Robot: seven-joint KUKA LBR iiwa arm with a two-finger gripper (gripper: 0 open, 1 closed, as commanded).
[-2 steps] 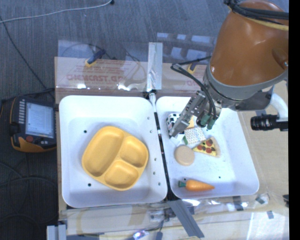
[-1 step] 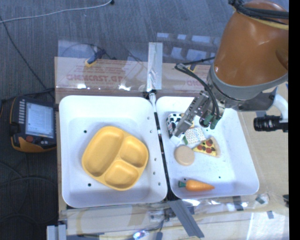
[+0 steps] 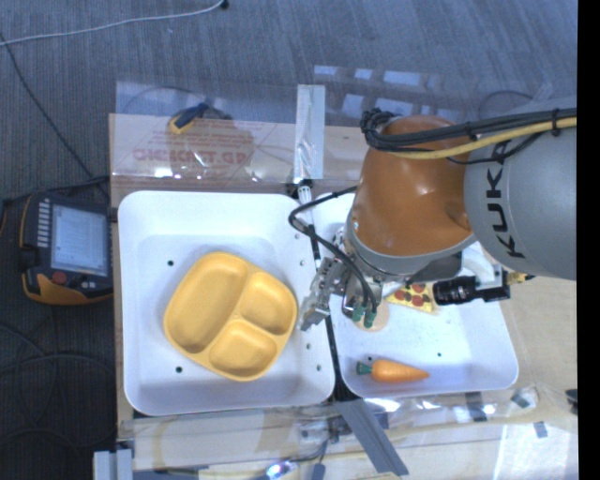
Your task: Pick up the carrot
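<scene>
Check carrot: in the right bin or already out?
In. The carrot lies flat on the floor of the right bin, near its front edge, apart from the hand above it.

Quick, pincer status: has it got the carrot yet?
Pincer: cannot be told; it hangs above the divide between the bins, while the carrot lies apart in the right bin, not held.

Dark grey carpet floor (image 3: pixel 187 47) crossed by a thin cable (image 3: pixel 112 26); a teach pendant (image 3: pixel 66 246) lies left.

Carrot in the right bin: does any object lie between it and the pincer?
Nothing visible does. The carrot lies alone near the front of the right bin, and the pincer hangs above the bins' shared edge, with bare white floor between them.
</scene>
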